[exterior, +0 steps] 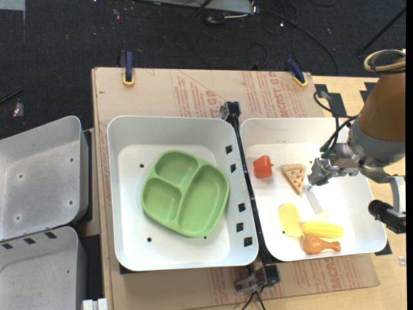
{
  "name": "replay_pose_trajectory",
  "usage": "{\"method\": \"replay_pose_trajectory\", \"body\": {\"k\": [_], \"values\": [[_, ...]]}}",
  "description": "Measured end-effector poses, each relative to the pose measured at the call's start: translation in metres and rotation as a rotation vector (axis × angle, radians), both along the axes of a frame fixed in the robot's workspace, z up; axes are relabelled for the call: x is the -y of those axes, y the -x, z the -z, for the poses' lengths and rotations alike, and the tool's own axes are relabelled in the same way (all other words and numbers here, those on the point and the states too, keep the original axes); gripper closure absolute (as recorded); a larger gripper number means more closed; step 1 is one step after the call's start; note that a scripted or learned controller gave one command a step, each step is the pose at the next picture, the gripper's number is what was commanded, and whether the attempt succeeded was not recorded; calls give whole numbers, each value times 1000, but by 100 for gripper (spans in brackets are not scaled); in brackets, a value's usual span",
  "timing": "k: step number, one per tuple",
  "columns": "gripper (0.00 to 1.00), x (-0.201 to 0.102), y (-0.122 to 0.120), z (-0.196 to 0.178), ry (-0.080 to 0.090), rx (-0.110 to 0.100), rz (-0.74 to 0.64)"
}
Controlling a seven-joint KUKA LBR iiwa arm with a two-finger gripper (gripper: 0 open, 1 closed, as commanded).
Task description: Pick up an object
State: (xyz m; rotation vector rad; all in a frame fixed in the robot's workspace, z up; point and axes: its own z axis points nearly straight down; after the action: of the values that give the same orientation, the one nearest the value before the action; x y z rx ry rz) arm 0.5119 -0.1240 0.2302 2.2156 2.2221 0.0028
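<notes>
Judging from how things lie, the pick is not yet made: nothing is seen lifted, and every object rests on a bin floor. At the far left, parts of 2 spare white trays (39, 166) are cut off by the frame edge. Next, the left bin (122, 173) bears a green divided plate (186, 192) with 3 compartments, lying flat and untouched. Across the central divider, the right bin (271, 131) holds the likely candidates: a small red pepper-like toy (262, 166) near the divider, a wedge that reads as a pizza slice (294, 177) just beside it, and, nearer the front rim, a pale yellow piece (290, 218), a yellow corn-like piece (322, 228) and an orange drumstick-like piece (319, 245), the last 3 touching or nearly so. The gripper (321, 174) is seen low over the right bin, just to the right of the pizza slice, with a pale grey strip (313, 202) below it that cannot be identified. Whether its fingers are spread or pressed together cannot be told, as they are small, dark and partly hidden by the wrist; contact with the slice cannot be judged either. The grasp and the lift are judged to remain. The arm's upper part is cut off at the right.
</notes>
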Motion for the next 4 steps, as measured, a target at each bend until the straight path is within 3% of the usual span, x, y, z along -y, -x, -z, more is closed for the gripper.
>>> {"method": "replay_pose_trajectory", "body": {"k": [1, 4], "values": [[100, 0, -1, -26, 0, -1, 0], [100, -153, -3, 5, -1, -6, -3]]}}
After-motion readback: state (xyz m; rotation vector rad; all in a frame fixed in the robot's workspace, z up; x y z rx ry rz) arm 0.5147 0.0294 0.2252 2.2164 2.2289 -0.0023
